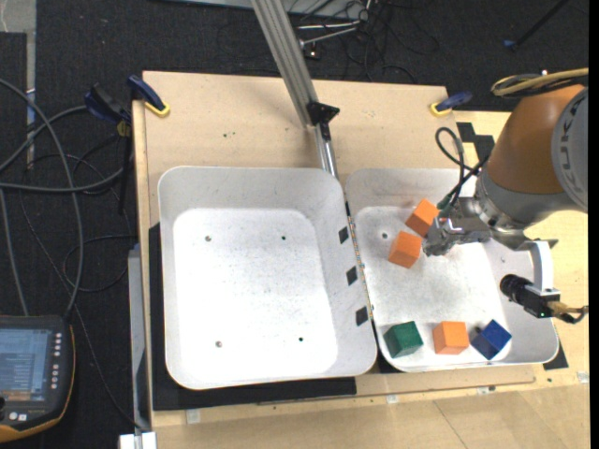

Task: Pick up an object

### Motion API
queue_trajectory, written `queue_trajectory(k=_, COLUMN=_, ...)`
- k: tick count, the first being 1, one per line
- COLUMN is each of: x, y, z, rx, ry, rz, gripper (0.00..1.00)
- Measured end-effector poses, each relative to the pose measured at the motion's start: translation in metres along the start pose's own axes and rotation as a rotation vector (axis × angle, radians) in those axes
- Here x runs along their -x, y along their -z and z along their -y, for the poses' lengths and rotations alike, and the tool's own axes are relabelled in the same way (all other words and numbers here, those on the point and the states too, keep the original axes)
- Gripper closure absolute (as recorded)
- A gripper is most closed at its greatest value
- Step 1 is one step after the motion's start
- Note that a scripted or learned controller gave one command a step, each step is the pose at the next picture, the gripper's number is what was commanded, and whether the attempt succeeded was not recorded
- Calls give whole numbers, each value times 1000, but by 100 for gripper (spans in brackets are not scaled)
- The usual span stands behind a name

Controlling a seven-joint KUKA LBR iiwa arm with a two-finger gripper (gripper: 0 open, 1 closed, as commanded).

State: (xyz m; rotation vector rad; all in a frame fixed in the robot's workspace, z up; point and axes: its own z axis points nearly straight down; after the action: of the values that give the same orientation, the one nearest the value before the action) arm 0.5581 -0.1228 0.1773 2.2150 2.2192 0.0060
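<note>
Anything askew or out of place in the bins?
Nothing spilled or damaged. All five blocks sit inside the right bin: two orange blocks close together by the gripper, both turned at an angle, and a green block, orange block and blue block in a row along the near wall.

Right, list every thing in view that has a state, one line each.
Upper orange cube: tilted, beside the hand, right bin.
Lower orange cube: tilted, free, just left of the hand.
Green cube: resting at the near wall.
Third orange cube: resting, near wall.
Blue cube: resting, near wall.
Hand: low in the right white bin.
</note>
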Motion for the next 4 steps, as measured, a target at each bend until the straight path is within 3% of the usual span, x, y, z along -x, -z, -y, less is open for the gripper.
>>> queue_trajectory(k=1, x=0, y=43, z=-2, rx=-1, ry=1, rz=0, gripper=100)
queue_trajectory(k=3, x=-104, y=66, z=15, rx=-7, ry=7, rz=-4, gripper=100)
queue_trajectory(k=4, x=-159, y=54, z=25, rx=-9, ry=7, rz=-4, gripper=100)
